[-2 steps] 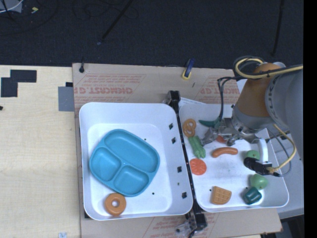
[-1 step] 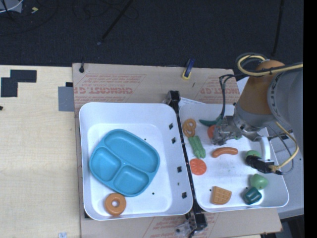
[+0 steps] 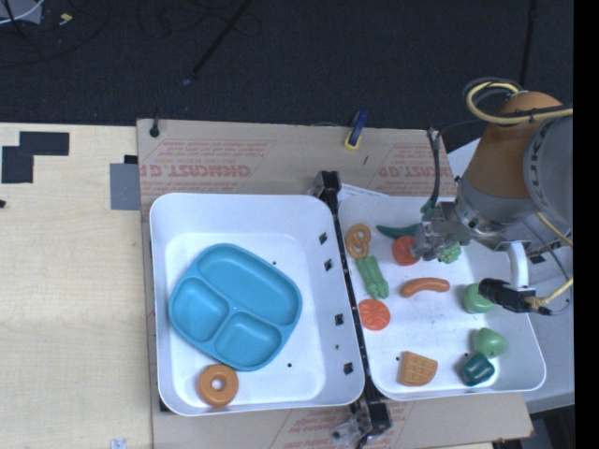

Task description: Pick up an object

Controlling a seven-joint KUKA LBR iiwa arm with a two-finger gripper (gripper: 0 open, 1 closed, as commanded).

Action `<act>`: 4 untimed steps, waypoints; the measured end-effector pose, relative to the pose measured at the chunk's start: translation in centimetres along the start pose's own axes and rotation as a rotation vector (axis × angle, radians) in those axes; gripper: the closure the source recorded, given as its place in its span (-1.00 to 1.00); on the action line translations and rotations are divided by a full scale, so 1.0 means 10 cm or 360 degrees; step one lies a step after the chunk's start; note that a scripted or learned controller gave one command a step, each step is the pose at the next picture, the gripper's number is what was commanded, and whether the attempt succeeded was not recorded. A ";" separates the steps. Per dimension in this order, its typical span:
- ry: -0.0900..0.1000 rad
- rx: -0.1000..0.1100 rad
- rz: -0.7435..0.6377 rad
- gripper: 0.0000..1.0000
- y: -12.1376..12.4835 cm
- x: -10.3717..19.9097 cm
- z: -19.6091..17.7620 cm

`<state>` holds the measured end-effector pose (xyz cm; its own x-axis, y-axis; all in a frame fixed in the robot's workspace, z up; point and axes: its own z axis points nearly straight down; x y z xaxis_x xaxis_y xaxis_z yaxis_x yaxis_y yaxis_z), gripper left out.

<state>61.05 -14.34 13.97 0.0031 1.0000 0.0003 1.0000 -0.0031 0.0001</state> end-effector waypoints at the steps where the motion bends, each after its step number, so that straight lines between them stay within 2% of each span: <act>1: -0.0001 -0.0005 -0.0006 1.00 -0.02 0.04 -0.62; 2: 0.0000 -0.0001 -0.0007 1.00 -0.02 0.03 -0.89; 3: 0.0002 0.0008 -0.0006 1.00 -0.17 0.49 -0.80; 4: 0.0001 0.0010 -0.0006 1.00 -0.47 0.93 -0.74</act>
<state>56.36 -5.00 21.38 -0.0008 1.0000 0.0012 1.0000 0.0008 -0.0063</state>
